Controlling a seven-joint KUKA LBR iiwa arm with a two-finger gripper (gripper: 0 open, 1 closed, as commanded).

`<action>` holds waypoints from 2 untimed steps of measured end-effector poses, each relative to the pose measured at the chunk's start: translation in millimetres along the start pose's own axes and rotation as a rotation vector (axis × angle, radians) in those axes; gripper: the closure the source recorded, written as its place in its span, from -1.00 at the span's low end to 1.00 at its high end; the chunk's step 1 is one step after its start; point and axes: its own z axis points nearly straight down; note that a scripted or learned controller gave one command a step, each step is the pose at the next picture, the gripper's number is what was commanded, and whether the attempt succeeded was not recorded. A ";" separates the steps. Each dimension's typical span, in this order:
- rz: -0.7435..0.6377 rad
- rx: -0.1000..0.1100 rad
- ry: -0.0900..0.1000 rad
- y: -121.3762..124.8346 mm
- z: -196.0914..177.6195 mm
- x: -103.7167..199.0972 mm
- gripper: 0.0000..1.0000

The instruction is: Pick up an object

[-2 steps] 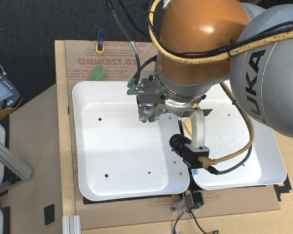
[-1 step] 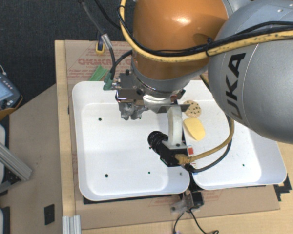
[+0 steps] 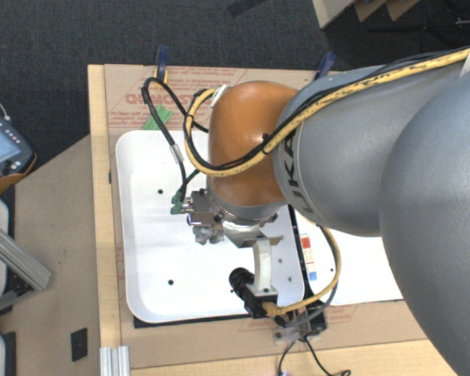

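the big grey arm (image 3: 360, 155) hangs low over the left white bin (image 3: 141, 233). the tool (image 3: 207, 225) sits under the orange band, so i cannot tell its state. no object to pick is plain to see. nothing looks lifted yet; the pick seems still to do.

Red print on cardboard sheet (image 3: 219, 77) too blurred to read.
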 end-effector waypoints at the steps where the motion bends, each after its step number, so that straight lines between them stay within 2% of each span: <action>1: -0.007 -0.022 0.010 14.3 -40.4 26.7 1.00; 2: 0.003 -0.013 0.007 1.9 -46.9 -50.2 1.00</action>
